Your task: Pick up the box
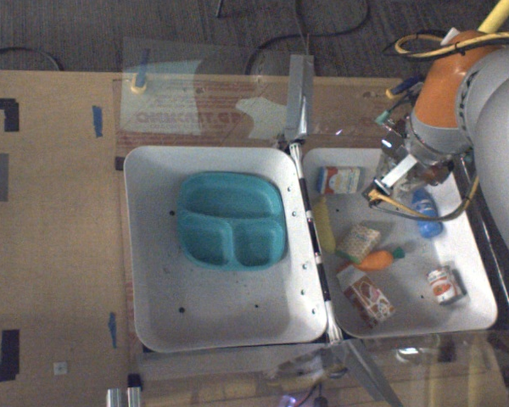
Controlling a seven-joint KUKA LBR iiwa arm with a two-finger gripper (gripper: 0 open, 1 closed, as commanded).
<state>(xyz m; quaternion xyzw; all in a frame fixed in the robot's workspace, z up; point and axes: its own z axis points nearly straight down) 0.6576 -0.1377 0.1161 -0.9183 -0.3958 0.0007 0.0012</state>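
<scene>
— Inspecting the right bin (483, 312): where do the boxes lie?

— Two noted. The white box (339, 180) sits in the bin's upper left corner as the camera sees it, close to the wall shared with the left bin (144, 253). The brown box (367, 298) lies flat and askew near the lower edge, just below the carrot (380, 259).

— Position of the gripper (422, 175)?

— Over the upper right part of the same bin, just above a blue item (424, 210). It is well apart from the brown box. The white box is nearer, off to its left, with bare bin floor between them.

— Is it open, closed, or gripping something?

— Cannot tell. The wrist hides that from the camera.

— Remaining contents?

— A long yellow item (324, 225) lies along the left wall. A tan packet (359, 242) is just beside the carrot's tip. A can (444, 285) lies on its side toward the lower right. The left bin holds a teal tray (232, 220) with three compartments, face up, slightly above centre.
</scene>
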